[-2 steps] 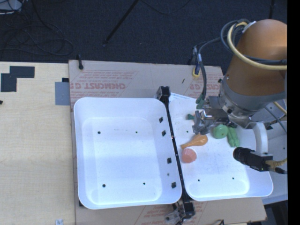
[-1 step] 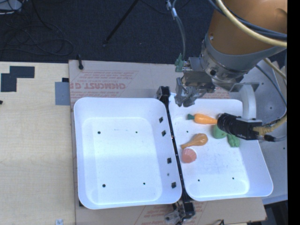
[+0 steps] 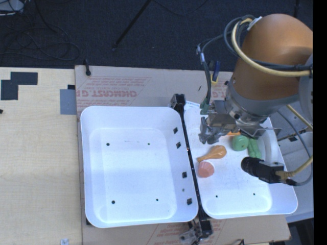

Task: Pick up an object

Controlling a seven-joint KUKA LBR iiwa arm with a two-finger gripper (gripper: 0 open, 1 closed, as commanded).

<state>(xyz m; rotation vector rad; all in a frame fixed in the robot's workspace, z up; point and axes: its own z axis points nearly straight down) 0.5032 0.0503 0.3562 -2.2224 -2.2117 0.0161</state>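
The orange pear-shaped plastic toy [image 3: 214, 153], judged light, stiff and slippery, should be taken across its thick end; the opening of the gripper [image 3: 207, 135] cannot be told.

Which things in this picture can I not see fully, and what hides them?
1. Camera view: the green plastic object in the right white bin is partly covered by the grey arm; its shape is unclear.
2. Camera view: a small orange piece beside it is mostly hidden under the gripper.

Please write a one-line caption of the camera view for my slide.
The gripper hangs over the right bin, beside an orange object, a pink object and green pieces.
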